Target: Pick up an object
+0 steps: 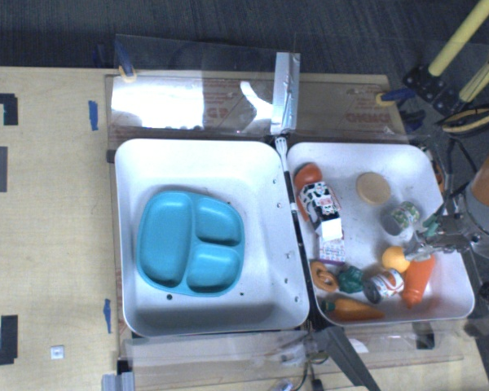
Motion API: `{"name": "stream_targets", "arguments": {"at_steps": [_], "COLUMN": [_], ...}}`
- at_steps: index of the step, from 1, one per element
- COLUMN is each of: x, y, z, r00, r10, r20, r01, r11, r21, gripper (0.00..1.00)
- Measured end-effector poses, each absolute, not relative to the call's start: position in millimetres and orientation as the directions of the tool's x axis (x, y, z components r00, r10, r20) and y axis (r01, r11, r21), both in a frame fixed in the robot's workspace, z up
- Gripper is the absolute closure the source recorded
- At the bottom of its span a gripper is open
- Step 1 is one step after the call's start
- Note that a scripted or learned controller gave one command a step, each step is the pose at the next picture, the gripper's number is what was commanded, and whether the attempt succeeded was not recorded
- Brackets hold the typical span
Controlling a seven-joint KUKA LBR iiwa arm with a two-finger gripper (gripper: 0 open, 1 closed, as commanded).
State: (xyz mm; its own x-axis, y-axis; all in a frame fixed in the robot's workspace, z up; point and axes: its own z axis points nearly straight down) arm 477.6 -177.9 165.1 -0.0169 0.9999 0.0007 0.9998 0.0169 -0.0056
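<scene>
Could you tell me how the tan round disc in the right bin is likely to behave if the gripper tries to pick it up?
The tan round disc looks flat and smooth, so it may be hard to get fingers under and could slide on the right bin. It probably feels light and stiff, like a toy. Lying flat and apart from its neighbours, it seems unlikely to roll.

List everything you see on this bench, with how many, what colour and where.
Bins: two, white, side by side.
Tray: one, blue, three compartments, left bin.
Disc: one, tan, right bin, far side.
Cow carton: one, black and white, right bin's left side.
Carrot: one, orange, right bin's near edge.
Yellow ball: one, right bin, beside the gripper.
Orange cone: one, right bin, near right.
Gripper: one, metallic, over right bin's right side.
</scene>
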Motion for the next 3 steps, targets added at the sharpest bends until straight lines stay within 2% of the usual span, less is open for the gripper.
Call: {"name": "stream_targets", "arguments": {"at_steps": [1, 2, 3], "x": [540.0, 565.6, 554.4], "y": [-126.6, -64.1, -124.2], "z": [210.2, 206.7, 210.6], "r00": [-0.061, -0.106, -0.198], "r10": [0.998, 0.994, 0.980], "r20": [0.000, 0.000, -0.002], "r01": [0.998, 0.994, 0.980], "r11": [0.061, 0.106, 0.198], "r21": [0.005, 0.003, 0.001], "gripper": [1.00, 1.00, 1.00]}}
